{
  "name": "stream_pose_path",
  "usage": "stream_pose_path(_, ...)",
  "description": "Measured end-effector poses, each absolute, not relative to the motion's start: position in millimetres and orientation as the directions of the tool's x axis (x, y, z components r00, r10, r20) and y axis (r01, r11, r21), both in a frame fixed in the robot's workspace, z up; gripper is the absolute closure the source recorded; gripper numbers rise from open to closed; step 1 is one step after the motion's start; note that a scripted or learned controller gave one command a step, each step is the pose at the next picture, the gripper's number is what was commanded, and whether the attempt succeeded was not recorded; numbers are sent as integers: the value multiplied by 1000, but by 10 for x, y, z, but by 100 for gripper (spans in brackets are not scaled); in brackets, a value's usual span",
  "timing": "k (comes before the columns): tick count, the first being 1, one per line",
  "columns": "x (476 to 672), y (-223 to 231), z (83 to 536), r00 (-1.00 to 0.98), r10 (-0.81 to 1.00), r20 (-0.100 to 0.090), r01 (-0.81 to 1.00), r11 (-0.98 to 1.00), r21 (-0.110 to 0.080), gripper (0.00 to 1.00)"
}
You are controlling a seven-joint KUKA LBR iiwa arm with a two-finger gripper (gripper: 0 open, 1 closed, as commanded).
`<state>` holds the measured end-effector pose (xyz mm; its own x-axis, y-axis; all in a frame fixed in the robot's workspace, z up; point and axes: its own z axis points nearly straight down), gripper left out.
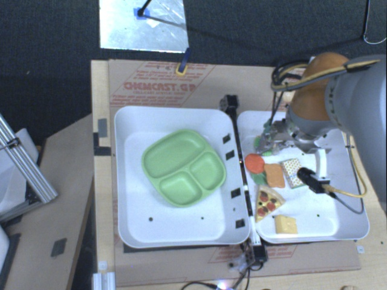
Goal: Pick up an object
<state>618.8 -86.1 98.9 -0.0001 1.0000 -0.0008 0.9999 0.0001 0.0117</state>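
Mostly smooth plastic here: a green three-compartment tray [184,167] fills the left bin [130,222]. Right of it lie toy pizza wedge [267,202], cheese block [286,224], toast [274,175]. Above the toast, gripper [271,139]; grip cannot be told.

Bright even light, soft focus, foil glare

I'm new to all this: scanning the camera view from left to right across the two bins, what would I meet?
Green divided plate in the left bin → red round piece → pizza slice → yellow block → checkered piece.
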Motion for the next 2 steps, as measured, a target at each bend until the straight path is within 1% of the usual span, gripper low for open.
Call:
stream_pose_path(1,6131,-924,1486,1,1000,-1,1000,-1,6,100)
stream_pose_path(2,6177,-905,2134,-5,1000,-1,1000,5,9,100)
